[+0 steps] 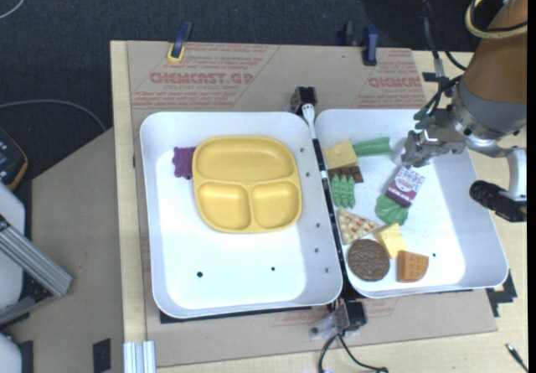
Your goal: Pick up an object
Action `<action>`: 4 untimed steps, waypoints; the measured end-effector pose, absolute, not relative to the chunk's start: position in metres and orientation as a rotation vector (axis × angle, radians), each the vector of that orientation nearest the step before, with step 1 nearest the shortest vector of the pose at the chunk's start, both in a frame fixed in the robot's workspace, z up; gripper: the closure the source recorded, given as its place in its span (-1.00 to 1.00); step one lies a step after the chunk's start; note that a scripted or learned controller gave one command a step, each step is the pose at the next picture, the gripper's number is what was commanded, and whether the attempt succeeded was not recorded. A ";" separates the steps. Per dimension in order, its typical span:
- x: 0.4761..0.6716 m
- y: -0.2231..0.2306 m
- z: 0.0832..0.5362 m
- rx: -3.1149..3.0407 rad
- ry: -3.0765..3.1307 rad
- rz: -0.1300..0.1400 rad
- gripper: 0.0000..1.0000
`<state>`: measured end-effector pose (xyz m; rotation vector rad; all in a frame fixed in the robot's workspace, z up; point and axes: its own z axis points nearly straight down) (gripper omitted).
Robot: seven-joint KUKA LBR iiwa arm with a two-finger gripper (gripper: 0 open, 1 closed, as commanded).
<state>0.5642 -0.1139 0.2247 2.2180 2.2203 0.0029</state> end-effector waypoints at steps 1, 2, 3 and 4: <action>0.548 -0.078 0.223 2.223 2.222 -0.001 1.00; 0.534 -0.024 0.217 2.224 2.222 -0.002 1.00; 0.528 0.022 0.229 2.221 2.221 0.002 1.00; 0.516 0.027 0.234 2.222 2.225 -0.002 1.00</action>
